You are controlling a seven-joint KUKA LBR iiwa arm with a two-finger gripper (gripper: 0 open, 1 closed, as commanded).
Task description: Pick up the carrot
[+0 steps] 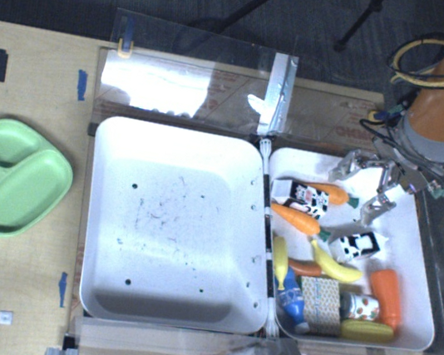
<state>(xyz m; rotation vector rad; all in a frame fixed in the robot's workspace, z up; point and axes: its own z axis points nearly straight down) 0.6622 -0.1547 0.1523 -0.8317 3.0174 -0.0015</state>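
An orange carrot [296, 219] lies aslant in the right bin [425, 274], near its left wall. A second, smaller carrot [331, 192] with a green tip lies just behind it, beside a black-and-white cow-patterned carton [309, 198]. My gripper [364, 184] hovers over the bin's back right part, above and to the right of both carrots. Its two metal fingers [348, 162] stand apart, open, with nothing between them.
The right bin also holds a banana [334, 264], a yellow corn-like piece [279, 262], a second cow-patterned item [355, 246], an orange bottle-shaped toy [387, 294], a sponge [322, 303] and a blue item [292, 305]. The left bin [101, 194] adjoins it. A green divided plate [8, 175] lies far left.
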